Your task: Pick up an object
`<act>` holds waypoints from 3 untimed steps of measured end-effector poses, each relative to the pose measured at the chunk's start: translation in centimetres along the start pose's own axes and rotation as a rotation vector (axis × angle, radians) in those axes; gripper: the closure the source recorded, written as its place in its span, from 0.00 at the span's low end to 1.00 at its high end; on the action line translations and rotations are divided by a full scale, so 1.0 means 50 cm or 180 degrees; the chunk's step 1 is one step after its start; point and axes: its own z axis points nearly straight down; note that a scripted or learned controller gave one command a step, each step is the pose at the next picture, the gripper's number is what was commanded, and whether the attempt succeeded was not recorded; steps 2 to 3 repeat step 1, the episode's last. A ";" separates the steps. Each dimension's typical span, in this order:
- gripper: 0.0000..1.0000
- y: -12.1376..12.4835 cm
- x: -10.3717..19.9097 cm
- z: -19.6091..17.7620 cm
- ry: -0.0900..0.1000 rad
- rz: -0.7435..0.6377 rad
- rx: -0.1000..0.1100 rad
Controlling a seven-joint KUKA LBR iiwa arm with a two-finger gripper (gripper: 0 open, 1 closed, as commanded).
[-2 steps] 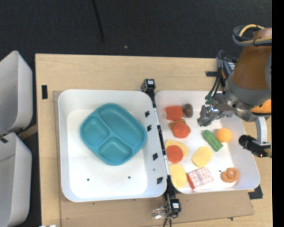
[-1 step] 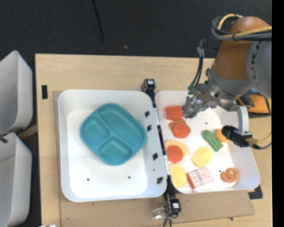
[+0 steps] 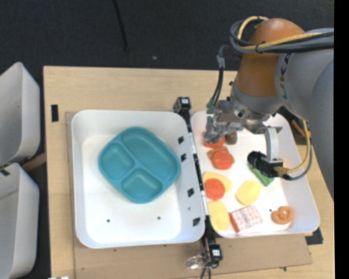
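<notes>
Gripper [image 3: 217, 131] low at right bin's [image 3: 299, 195] 11 o'clock, over a red-orange piece [image 3: 216, 141]; its closure cannot be told. Nothing visibly lifted; pick outstanding.

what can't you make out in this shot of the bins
- Orange piece under the hand: camera view, mostly covered by the hand; shape unclear.
- Green thing: camera view, largely hidden by robot parts.
- Red-and-white packet: print too small to read.
- Right bin far rim: hidden behind the arm.
</notes>
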 end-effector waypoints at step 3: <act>1.00 0.034 0.089 0.015 0.0001 0.0002 0.0000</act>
